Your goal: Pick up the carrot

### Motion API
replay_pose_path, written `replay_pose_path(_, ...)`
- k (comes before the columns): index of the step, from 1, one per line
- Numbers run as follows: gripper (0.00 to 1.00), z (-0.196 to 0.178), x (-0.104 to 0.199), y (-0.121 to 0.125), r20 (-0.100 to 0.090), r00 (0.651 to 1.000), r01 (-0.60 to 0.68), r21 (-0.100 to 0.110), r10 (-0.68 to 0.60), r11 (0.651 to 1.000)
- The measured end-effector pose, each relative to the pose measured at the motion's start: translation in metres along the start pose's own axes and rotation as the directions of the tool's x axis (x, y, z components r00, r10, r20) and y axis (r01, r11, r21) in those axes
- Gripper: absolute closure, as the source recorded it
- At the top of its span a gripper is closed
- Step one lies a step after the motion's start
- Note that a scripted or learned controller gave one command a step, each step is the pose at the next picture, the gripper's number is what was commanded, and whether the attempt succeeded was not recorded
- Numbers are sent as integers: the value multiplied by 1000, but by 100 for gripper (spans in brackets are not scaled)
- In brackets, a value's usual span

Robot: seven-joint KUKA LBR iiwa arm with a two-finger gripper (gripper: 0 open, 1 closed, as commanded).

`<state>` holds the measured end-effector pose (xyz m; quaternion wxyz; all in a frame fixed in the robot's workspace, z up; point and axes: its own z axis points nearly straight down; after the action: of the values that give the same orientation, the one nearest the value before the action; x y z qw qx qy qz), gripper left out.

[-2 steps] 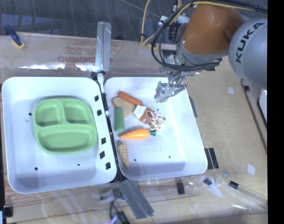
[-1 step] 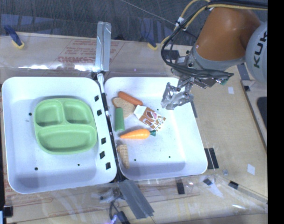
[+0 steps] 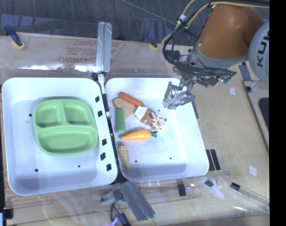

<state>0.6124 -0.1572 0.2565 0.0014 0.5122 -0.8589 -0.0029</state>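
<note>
- My claw (image 3: 177, 98) hangs over the upper right part of the right bin (image 3: 192, 147), close to that bin's right wall; its metal fingers point down and to the left; whether they stand apart or together I cannot tell, for they blur into one bright cluster from this slanted view; I see nothing between them.
- The carrot (image 3: 136, 135) lies on its side on the floor of the right bin, towards the bin's left half; its orange body runs left to right, and its small green end points right; it sits well apart from my claw, lower and to the left.
- Just above the carrot's green end lies a small white and brown carton (image 3: 150, 118), tilted; it lies between my claw and the carrot.
- A green stick-shaped item (image 3: 120, 120) stands beside the bin's left wall, just above the carrot's blunt end; a slice of bread (image 3: 125, 107) and a second orange item (image 3: 130, 99) lie above it; a waffle-like piece (image 3: 123, 155) lies below the carrot.
- The left bin (image 3: 18, 166) holds a green divided plate (image 3: 39, 126).
</note>
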Motion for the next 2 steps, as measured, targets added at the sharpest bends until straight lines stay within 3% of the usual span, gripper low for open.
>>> replay_pose_path(1,100,6,25,15,1,785,619,-2,-619,785)
replay_pose_path(2,100,26,33,-12,0,481,877,2,-877,481)
